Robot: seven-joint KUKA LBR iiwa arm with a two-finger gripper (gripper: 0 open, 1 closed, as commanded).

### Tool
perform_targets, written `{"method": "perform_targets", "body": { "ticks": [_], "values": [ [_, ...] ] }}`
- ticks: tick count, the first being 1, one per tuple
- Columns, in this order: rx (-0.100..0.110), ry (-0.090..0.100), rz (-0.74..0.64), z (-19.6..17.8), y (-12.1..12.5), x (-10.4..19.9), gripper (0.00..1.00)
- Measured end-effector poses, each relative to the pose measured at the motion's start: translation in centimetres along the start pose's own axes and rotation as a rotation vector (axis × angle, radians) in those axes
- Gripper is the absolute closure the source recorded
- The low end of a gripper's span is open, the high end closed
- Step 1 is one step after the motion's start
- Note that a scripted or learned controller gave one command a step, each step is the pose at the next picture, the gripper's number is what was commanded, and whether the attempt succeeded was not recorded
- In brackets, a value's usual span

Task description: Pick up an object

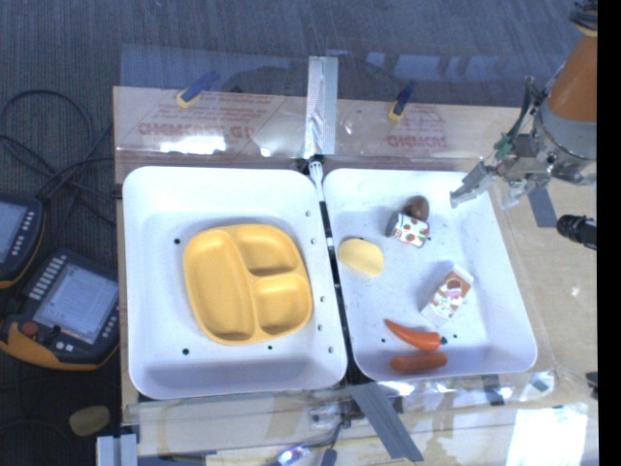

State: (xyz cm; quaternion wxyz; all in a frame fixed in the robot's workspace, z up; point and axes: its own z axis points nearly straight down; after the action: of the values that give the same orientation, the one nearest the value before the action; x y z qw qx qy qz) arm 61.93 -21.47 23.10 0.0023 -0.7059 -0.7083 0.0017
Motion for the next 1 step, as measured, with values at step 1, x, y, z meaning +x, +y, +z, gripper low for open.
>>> {"method": "perform_targets", "body": {
  "ticks": [1],
  "values": [
    [-0.005,0.005,-0.244,12.76,-2.98,-0.31,0.0]
  ]
}}
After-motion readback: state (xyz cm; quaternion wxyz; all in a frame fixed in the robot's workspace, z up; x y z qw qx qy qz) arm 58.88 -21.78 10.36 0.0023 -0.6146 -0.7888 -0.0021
